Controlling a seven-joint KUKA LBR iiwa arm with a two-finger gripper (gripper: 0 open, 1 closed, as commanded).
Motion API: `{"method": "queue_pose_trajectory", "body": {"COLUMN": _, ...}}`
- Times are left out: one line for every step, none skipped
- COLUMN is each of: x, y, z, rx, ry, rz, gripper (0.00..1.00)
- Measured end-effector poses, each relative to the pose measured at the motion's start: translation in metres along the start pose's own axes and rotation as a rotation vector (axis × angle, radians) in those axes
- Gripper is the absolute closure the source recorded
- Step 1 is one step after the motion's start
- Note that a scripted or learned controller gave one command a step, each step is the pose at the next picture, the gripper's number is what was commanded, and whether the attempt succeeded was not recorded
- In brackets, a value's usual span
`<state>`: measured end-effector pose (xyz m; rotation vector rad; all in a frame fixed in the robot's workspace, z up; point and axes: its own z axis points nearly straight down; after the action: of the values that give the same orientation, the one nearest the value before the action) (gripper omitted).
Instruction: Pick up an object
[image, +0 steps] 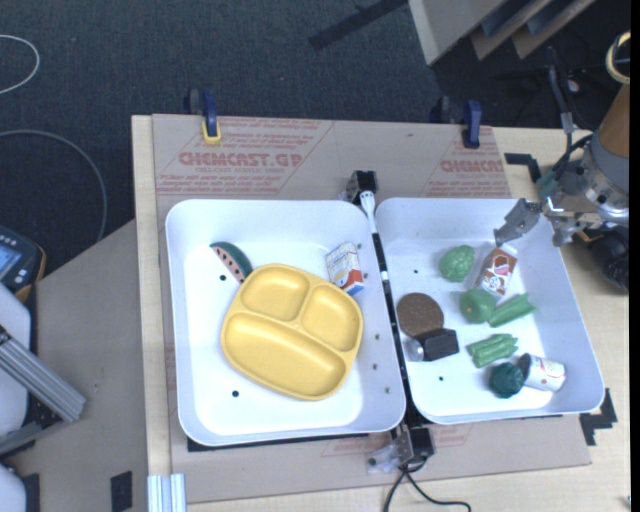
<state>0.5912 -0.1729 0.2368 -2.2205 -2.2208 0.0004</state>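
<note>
Dark carpet is surrounding the desk (300, 160), whose brown board is carrying two white bins side by side. From the camera view, the arm is entering at the right edge, and its gripper (520, 220) is hanging over the upper right part of the right bin (580, 330), just above a small red-and-white carton (499, 272). Whether the jaws are apart or together cannot be told; nothing is showing between them.

The step in hand looks like the approach: no object is being gripped yet. The nearest candidates are lying in the right bin, namely that carton, a green round vegetable (457, 263) to its left, and a green pod (510, 310) below it. The next move is calling for a descent onto one of these with the jaws straddling it.

Crowding is the obstacle here: the carton, pod and a second green piece (491, 349) are lying close together, with a brown disc (420, 313) and a black block (438, 346) nearby. In the left bin (190, 330), a yellow divided plate (291, 329), a watermelon slice (232, 262) and a small box (344, 267) are resting well apart from the gripper.
</note>
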Motion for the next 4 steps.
{"method": "queue_pose_trajectory", "body": {"x": 0.057, "y": -0.081, "z": -0.152, "rx": -0.013, "ry": -0.001, "rz": -0.006, "gripper": 0.00}}
{"method": "queue_pose_trajectory", "body": {"x": 0.112, "y": -0.113, "z": -0.207, "rx": -0.008, "ry": 0.000, "rz": -0.006, "gripper": 0.00}}
{"method": "queue_pose_trajectory", "body": {"x": 0.186, "y": -0.112, "z": -0.262, "rx": -0.010, "ry": 0.001, "rz": -0.010, "gripper": 0.00}}
{"method": "queue_pose_trajectory", "body": {"x": 0.245, "y": -0.112, "z": -0.301, "rx": -0.007, "ry": 0.002, "rz": -0.008, "gripper": 0.00}}
